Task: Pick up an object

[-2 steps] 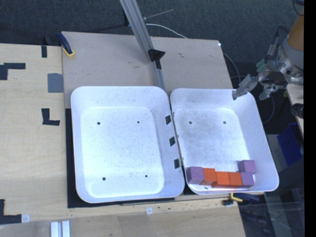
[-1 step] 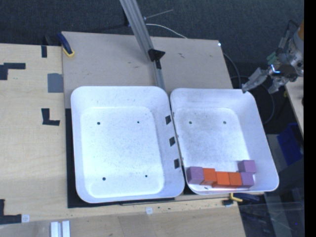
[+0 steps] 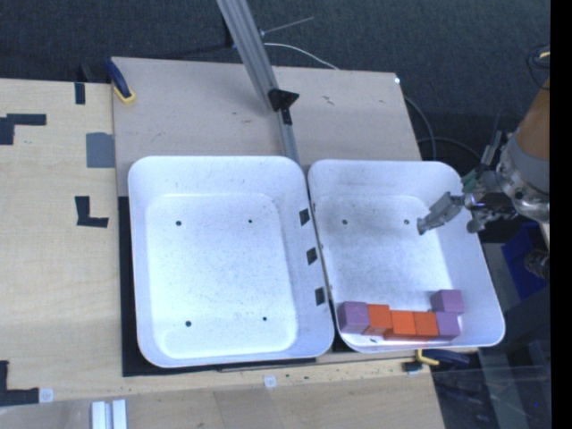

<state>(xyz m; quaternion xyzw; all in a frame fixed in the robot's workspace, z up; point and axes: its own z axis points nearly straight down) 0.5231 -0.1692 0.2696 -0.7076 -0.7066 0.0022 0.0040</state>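
The bench (image 3: 206, 105) carries two shallow white bins side by side. The left bin (image 3: 143, 239) has a speckled floor with four small dark dots near its corners. The right bin (image 3: 393, 175) holds all the blocks. A slanted metal rail (image 3: 250, 43) crosses the bench's far edge and ends at a black clamp (image 3: 282, 99) just above the seam between the bins. Three small black tabs sit along that seam. Thin white cables run over the bench's far right corner.

The arm (image 3: 527, 164) enters over the right bin's right rim, near its far right corner. The gripper (image 3: 440, 214) hangs above the bin floor there, well apart from the blocks; whether its fingers are spread or together cannot be told.

Along the right bin's near edge lie the blocks in a touching row: three purple and two orange. One purple block (image 3: 354, 315) ends the row at the left, the orange blocks (image 3: 404, 321) sit in the middle, and two purple blocks (image 3: 447, 311) stand stacked by the near right corner. Nothing lies over them.
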